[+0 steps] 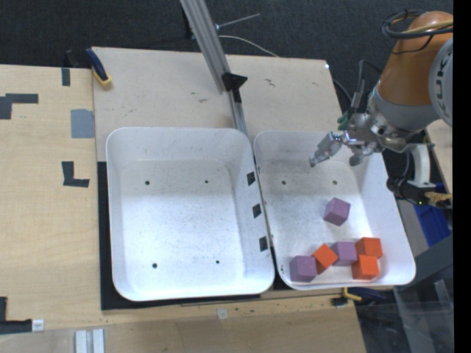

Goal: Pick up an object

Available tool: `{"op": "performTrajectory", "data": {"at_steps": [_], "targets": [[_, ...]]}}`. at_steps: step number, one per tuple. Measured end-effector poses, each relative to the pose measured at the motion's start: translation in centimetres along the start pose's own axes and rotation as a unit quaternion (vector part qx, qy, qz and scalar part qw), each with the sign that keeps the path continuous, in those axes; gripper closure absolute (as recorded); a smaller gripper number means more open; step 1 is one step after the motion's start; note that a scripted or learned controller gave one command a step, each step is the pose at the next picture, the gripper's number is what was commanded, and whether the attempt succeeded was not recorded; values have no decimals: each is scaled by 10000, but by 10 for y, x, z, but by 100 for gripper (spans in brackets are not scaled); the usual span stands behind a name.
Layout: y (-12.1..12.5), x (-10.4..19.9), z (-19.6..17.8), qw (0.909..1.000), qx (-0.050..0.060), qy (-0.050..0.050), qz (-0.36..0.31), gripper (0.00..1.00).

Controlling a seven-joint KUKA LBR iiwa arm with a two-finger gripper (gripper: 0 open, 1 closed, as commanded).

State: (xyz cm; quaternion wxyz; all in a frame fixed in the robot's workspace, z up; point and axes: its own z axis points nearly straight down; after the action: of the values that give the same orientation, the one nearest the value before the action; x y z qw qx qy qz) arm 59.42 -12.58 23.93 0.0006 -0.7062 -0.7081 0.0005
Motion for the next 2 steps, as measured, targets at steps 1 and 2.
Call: {"op": "performTrajectory", "data": {"at_steps": [1,2], "targets": [[-22,-53,151,10000,20,-3,23,0],[-65,-48,148,10000,19,2,15,0]]}}
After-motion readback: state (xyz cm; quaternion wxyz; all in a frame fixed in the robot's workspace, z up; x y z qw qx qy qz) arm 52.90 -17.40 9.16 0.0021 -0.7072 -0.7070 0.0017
